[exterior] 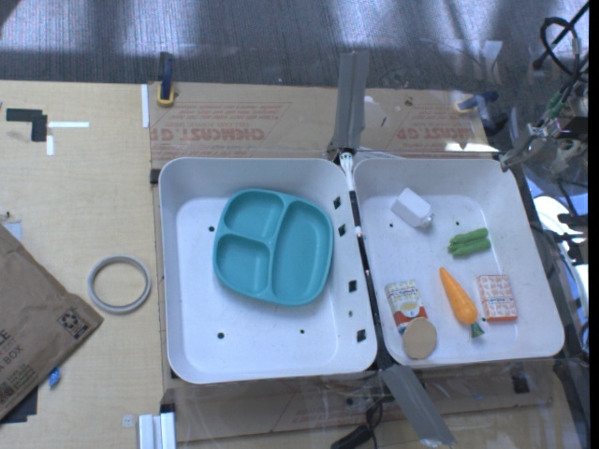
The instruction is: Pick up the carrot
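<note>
1. Gripper opening cannot be told from this view, so take no grasp as given.
2. Target location: the carrot (458, 296) lies flat in the right bin (505, 223), in its near half. It lies at a slant, with its green top (477, 327) towards the near-right corner.
3. Neighbours:
   - A red packet (497, 297) lies just beside the carrot on the right.
   - A carton (404, 299) and a tan disc (420, 338) lie near on the left.
   - A green pod (469, 242) lies beyond the carrot's tip.
   - A white block (412, 208) sits well apart, at the far side.
4. Risk, wrong object: the gap between carrot and packet is narrow. A descent offset to the right would likely land on the packet, or pinch it together with the carrot.
5. Risk, slip: the carrot is tapered and probably smooth. A closure near the thin tip, or along its length rather than across it, may squeeze it out sideways.
6. Risk, roll: a touch on one side before closure could roll the carrot against the packet or towards the disc, which would spoil the alignment.
7. Risk, shallow grasp: the carrot lies low on the bin floor. A stop too high would likely close on nothing, and one too low would strike the floor.
8. Out of the work area: the left bin (187, 279) holds a teal plate (274, 246).
</note>
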You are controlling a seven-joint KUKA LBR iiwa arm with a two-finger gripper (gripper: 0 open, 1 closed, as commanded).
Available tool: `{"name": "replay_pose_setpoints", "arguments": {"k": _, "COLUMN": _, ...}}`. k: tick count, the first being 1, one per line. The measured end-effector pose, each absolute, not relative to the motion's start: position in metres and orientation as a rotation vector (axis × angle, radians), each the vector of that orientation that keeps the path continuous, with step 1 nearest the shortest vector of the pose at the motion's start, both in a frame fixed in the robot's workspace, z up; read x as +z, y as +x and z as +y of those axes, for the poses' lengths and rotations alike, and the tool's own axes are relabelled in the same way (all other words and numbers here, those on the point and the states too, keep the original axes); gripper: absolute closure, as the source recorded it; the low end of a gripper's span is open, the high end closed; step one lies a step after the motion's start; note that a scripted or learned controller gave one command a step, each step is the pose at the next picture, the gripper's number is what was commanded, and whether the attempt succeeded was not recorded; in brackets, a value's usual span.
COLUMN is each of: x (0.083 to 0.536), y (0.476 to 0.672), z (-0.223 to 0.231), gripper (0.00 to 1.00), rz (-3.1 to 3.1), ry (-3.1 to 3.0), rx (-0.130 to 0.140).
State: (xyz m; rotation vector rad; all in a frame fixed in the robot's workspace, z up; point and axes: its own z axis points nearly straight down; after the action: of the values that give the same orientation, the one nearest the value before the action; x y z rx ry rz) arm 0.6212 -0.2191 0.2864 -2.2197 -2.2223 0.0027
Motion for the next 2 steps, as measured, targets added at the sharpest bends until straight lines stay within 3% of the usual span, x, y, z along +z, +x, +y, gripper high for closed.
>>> {"name": "replay_pose_setpoints", "arguments": {"k": 1, "x": 0.137, "y": 0.59, "z": -0.22, "gripper": 0.0, "rz": -2.212, "ry": -2.228, "rx": 0.003}}
{"name": "replay_pose_setpoints", "arguments": {"k": 2, "x": 0.091, "y": 0.543, "z": -0.143, "gripper": 0.0, "rz": -2.099, "ry": -2.335, "rx": 0.003}}
